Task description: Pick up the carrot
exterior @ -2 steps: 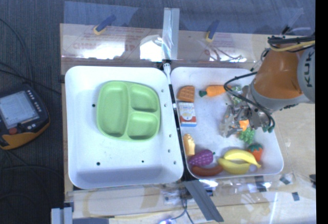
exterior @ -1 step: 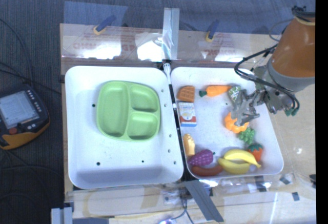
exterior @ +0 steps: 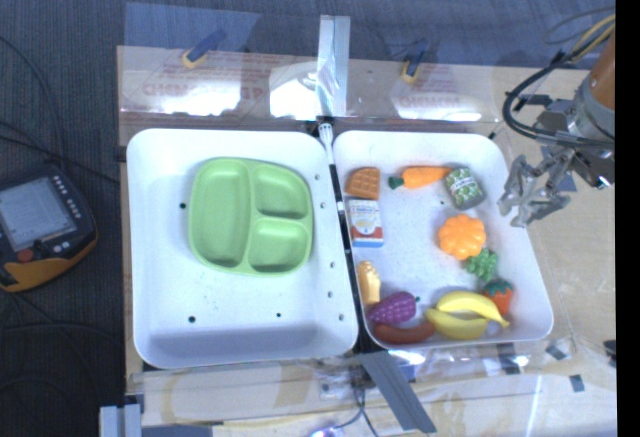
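Two shallow white bins sit side by side on the bench, glossy plastic with rounded corners. Left bin (exterior: 160, 325) holds a pale green plate (exterior: 250, 215), smooth and moulded into three compartments (one long, two smaller). Right bin (exterior: 500, 157) carries a scatter of toy food. Largest there is the banana (exterior: 465, 313), curved, yellow and shiny, lying along the near wall with a dark red sausage-like piece (exterior: 402, 333) just beside its left end. An orange pumpkin (exterior: 461, 236), round and ribbed, sits near the middle right. A small carton (exterior: 365, 222), boxy with a printed face, lies against the left wall, with a brown waffle-textured piece (exterior: 364, 183) just behind it. The carrot (exterior: 420, 177) lies flat near the far wall, a tapered orange cone with a green stub at its left end, between the waffle piece and a green tin (exterior: 464, 187), whose side it nearly touches. Purple grapes (exterior: 393, 307), knobbly, rest by the near left corner. Bumpy green broccoli (exterior: 483, 263) and a red strawberry (exterior: 499, 295) sit by the right wall.

The gripper (exterior: 535, 193), grey metal, hangs over the right bin's right rim, well apart from the carrot; nothing lies between its fingers, which stand spread.
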{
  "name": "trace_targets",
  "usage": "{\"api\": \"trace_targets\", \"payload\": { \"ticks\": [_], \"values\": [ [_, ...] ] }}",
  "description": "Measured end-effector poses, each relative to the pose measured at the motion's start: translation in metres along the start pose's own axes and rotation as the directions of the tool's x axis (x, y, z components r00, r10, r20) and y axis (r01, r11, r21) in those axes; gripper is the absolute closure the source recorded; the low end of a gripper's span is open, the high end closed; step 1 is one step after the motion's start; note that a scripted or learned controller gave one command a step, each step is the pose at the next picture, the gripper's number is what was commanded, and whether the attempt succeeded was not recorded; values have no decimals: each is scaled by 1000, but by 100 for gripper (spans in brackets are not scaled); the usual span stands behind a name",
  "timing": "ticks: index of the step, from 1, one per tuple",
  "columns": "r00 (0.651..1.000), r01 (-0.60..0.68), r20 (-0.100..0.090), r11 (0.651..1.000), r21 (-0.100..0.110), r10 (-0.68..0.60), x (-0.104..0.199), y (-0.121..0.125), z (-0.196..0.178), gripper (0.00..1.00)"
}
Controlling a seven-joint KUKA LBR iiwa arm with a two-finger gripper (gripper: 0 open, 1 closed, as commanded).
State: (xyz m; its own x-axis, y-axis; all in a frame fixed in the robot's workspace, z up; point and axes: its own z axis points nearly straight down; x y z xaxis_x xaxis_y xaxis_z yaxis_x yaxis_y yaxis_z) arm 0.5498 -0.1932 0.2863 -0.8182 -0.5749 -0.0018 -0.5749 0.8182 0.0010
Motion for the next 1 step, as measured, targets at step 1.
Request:
{"api": "trace_targets", "payload": {
  "ticks": [1],
  "values": [
    [1000, 2, 0, 1000, -3, -2, -1, 1, 1, 0]
  ]
}}
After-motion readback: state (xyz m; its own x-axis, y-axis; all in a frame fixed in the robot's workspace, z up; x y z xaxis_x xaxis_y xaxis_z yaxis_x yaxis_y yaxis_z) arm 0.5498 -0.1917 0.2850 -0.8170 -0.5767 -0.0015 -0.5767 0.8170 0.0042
